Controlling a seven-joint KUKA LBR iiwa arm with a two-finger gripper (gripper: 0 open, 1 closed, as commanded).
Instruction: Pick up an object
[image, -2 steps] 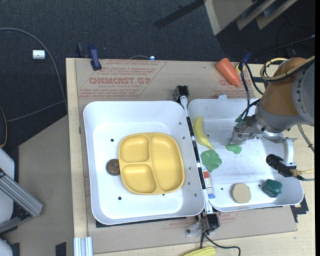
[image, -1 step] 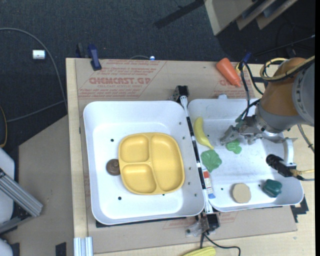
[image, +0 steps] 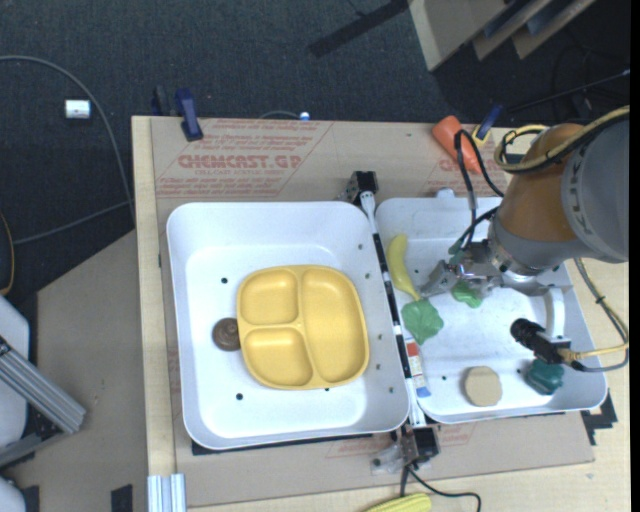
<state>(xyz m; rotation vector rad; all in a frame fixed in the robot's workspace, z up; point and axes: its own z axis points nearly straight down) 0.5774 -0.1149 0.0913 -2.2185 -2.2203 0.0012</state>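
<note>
- Dark carpet surrounds a cardboard-topped table (image: 250, 160) bearing two white bins.
- Left bin (image: 190, 300) holds a yellow divided plate (image: 300, 327) beside a brown disc (image: 226, 334).
- Arm (image: 560, 200) reaches into the right bin (image: 440, 215), wrist bent down.
- End effector (image: 462, 278) sits over a small green object (image: 467, 294), apparently touching it; grip state cannot be told.
- Nearby: yellow banana (image: 400, 266), green lump (image: 422, 320), tan disc (image: 483, 386).
</note>
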